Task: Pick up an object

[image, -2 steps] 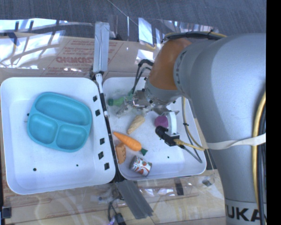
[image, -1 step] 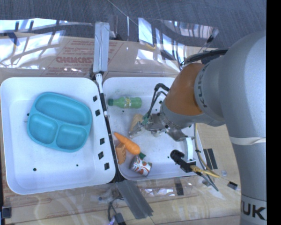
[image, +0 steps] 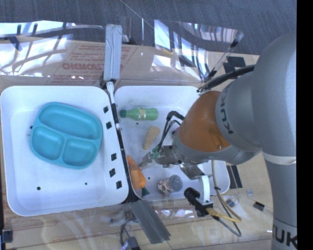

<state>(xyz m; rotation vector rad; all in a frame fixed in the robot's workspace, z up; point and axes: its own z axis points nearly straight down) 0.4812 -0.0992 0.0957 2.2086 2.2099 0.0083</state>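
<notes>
Arm reaches over right bin (image: 126, 95) from 3 o'clock, wrist low so gripper (image: 147, 159) sits among clutter at bin centre. Fingers' spread: cannot tell, blurred; nothing visibly between them. Candidates ring it: green bottle (image: 139, 113) at 12, cone (image: 151, 136) just above, carrot (image: 136, 175) at 7, small can (image: 169, 185) at 5. Blue divided tray (image: 66, 135) fills left bin (image: 10, 155), well apart.

Dark ribbed floor (image: 52, 1) lies beyond the bench (image: 146, 56), whose brown top carries bright, window-like glare patches.
</notes>
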